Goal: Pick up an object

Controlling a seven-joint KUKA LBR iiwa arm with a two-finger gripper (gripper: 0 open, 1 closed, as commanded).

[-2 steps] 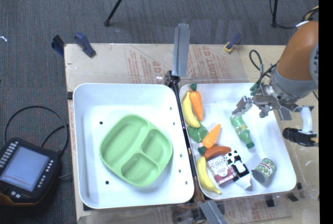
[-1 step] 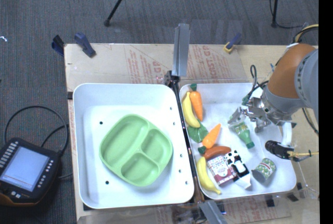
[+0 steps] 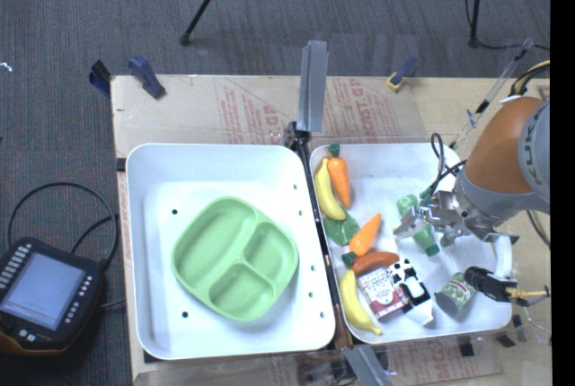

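Observation:
The right bin (image 3: 395,162) holds several toy foods. An orange carrot (image 3: 339,180) and a yellow banana (image 3: 326,192) lie at its left. Below them are a dark green vegetable (image 3: 340,230), a smaller carrot (image 3: 365,234), a red sausage (image 3: 375,262) and a second banana (image 3: 357,302). A cow-patterned carton (image 3: 392,290) and a green-labelled can (image 3: 455,294) lie near the front. My gripper (image 3: 426,226) is down in the bin's right half, right over a small green bottle (image 3: 424,237), with a pale green piece (image 3: 409,204) just beyond it.
The left bin (image 3: 153,178) holds a light green divided plate (image 3: 235,258). A grey upright post (image 3: 314,88) stands behind the divider between the bins. A tablet controller (image 3: 40,294) sits on the floor at the left. Cables hang beside the arm at the right.

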